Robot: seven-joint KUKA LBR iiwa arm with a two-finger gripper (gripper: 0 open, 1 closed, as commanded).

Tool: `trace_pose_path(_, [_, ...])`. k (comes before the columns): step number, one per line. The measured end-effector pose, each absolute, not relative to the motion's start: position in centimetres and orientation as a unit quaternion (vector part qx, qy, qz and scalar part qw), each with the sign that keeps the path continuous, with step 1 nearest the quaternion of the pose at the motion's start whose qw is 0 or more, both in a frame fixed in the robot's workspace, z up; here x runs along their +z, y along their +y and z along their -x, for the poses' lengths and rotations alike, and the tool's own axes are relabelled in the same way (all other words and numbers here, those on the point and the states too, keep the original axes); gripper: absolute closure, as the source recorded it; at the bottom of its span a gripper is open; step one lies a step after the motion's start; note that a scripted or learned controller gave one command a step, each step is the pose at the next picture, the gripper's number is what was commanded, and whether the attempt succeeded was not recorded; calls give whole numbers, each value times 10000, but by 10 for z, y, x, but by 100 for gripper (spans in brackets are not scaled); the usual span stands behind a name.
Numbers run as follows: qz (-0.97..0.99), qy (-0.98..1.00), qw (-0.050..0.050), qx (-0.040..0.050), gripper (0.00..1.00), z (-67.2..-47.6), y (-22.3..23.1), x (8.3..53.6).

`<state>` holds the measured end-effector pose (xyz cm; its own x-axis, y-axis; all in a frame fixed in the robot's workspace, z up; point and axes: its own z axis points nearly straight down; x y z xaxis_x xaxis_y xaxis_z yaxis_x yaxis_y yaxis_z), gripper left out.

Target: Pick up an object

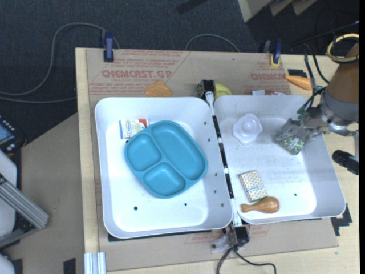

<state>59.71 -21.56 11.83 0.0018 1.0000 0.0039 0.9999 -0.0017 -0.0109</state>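
The gripper (293,137), at the right of the picture, is closed around a small green packet (292,143).

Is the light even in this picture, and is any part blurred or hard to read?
Camera view: light is soft and even, with faint shadows under the blue tray; white bins look bright but not blown out; the gripper is slightly blurred and cluttered, so its state is unreadable.

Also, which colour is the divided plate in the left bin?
Blue, a light teal shade: the divided plate, in the camera view.
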Motion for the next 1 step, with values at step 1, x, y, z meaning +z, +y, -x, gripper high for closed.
trace_pose_path(1, [7064,-7078,14,5,0,-609,-193,83])
